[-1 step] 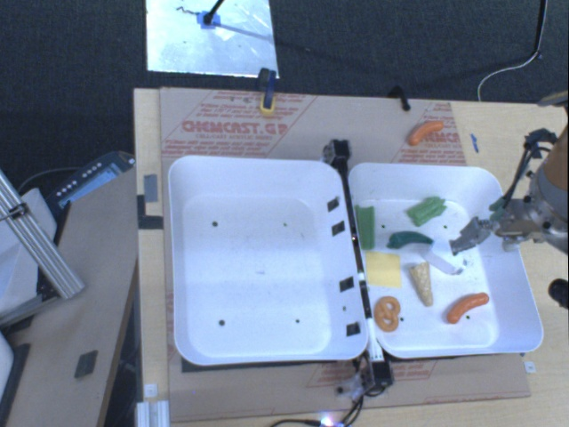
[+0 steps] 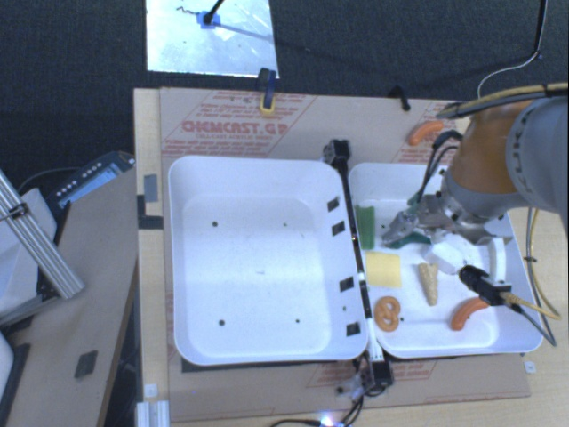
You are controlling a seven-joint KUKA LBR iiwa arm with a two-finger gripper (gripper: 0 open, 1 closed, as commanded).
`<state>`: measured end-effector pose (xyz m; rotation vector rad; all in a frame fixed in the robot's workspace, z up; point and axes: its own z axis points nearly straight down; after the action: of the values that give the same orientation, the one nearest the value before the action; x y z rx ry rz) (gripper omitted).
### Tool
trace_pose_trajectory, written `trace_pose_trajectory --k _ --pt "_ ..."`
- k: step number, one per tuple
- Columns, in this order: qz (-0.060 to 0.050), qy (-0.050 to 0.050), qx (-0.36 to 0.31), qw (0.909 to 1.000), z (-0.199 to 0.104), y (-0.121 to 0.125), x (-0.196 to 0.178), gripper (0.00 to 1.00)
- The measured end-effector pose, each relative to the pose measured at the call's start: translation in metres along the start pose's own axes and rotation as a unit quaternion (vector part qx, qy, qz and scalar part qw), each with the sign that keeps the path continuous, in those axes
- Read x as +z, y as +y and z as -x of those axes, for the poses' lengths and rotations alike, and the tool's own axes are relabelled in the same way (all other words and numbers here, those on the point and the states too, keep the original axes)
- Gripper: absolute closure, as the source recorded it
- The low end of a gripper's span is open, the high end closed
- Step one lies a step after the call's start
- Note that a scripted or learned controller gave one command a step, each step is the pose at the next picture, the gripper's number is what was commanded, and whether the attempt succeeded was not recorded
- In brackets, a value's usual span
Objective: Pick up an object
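Nothing lifted yet, judging by the scene. Gripper (image 2: 402, 230) low in the right bin (image 2: 373, 181), down over a green thing (image 2: 411, 236) near the bin's far-left part; cannot tell whether spread or closed, nor whether anything is caught. Grasp and lift both left to do.

Lying around it: green strip (image 2: 364, 224) to the left by the wall, yellow square (image 2: 384, 269) just nearer, pretzel (image 2: 388, 313) near the front, cone (image 2: 430, 283), white piece (image 2: 446, 256), orange sausage (image 2: 468, 313). Crowded close on the near side, so a likely bump when closing or rising. Left bin (image 2: 187, 238) alongside.
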<state>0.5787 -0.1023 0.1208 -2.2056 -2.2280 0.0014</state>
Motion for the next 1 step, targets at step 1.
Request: trace_pose_trajectory --k 1 --pt "0.009 -0.004 0.002 1.0000 -0.0141 0.0308 0.0342 0.00"
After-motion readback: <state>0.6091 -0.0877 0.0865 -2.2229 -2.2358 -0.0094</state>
